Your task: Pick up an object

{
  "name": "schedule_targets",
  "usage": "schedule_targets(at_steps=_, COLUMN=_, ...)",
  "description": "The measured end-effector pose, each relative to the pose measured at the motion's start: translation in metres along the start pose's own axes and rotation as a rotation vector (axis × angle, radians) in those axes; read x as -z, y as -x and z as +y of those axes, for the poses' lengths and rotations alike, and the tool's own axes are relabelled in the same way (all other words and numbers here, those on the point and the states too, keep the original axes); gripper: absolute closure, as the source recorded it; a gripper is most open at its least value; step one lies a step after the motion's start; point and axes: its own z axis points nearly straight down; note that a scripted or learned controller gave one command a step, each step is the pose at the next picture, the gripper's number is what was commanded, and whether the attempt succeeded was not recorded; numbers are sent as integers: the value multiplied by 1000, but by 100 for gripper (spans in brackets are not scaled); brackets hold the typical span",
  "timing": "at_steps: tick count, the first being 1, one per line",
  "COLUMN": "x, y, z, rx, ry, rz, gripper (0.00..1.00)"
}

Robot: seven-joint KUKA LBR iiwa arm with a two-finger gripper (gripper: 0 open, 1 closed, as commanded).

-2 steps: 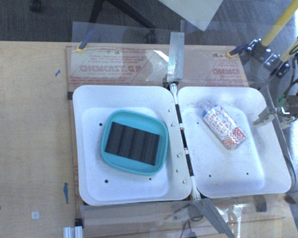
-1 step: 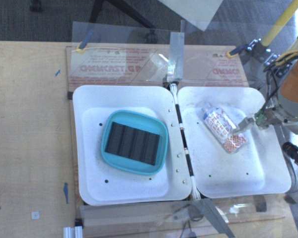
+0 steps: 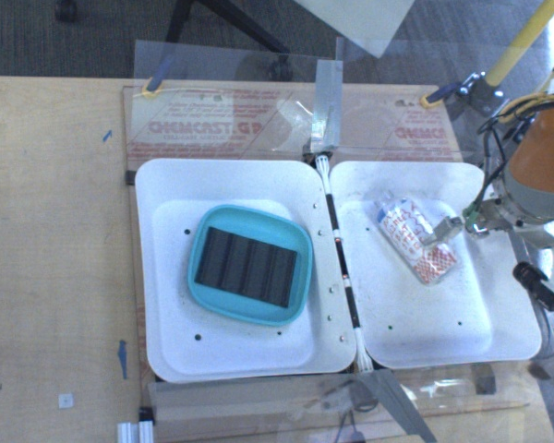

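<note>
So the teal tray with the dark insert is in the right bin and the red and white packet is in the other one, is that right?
Not quite. The camera view shows the teal tray with its dark insert in the left bin, not the right. The red and white packet lies in the other one, the right bin, with the gripper at it.

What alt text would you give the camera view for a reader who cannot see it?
The gripper reaches in from the right and sits at a red-and-white patterned packet lying in the right bin. The left bin holds a teal tray with dark ridged inserts, flat and untouched.
</note>
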Motion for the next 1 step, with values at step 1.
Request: schedule_targets(at_steps=1, x=-2, y=-6, z=1, rx=52, ry=10, rz=-11, gripper=0)
